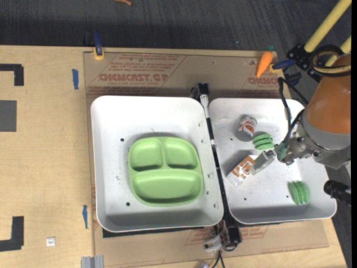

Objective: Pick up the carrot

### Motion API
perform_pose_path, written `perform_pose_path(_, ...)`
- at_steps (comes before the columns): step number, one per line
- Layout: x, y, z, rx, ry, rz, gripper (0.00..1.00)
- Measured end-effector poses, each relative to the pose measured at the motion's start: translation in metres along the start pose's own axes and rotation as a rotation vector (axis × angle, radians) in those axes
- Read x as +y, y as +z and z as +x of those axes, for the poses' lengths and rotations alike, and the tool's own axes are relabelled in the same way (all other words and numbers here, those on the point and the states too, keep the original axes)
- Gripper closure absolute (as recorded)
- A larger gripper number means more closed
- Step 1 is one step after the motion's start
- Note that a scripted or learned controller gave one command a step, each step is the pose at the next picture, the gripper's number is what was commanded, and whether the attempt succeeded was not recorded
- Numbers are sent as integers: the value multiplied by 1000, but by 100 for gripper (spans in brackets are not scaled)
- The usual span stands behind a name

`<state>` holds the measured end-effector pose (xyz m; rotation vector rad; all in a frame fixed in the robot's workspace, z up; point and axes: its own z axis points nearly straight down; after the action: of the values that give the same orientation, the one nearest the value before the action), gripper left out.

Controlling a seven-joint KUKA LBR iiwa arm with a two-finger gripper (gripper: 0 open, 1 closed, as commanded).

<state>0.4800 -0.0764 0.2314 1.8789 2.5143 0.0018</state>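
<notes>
Take the right bin (312, 210) as your reference. You will find the carrot (265, 63) outside it, lying on the wooden bench (44, 149) just past the bin's far rim, toward that rim's right end. It sits tilted, with its green top pointing away from the bin. The gripper (281, 151) is low over the right bin's floor, right of the bin's middle, and well apart from the carrot. You cannot tell from this view whether the gripper is open or closed, and nothing is visibly held in it. Its tip is just beside an orange and white packet (245, 167) lying near the bin's middle. A green ridged piece (262, 142) sits close against the gripper on its far side. A small grey and orange can (246, 127) lies a little farther toward the bin's far rim. A second green ridged piece (299, 192) rests near the bin's near right corner. The arm (332, 113), with its orange band, comes in over the bin's right rim. The left bin (106, 166) adjoins the right bin's left wall and holds a green divided tray (165, 169).
</notes>
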Motion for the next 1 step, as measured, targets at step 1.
perform_pose_path(1,13,7,43,2,85,3,0)
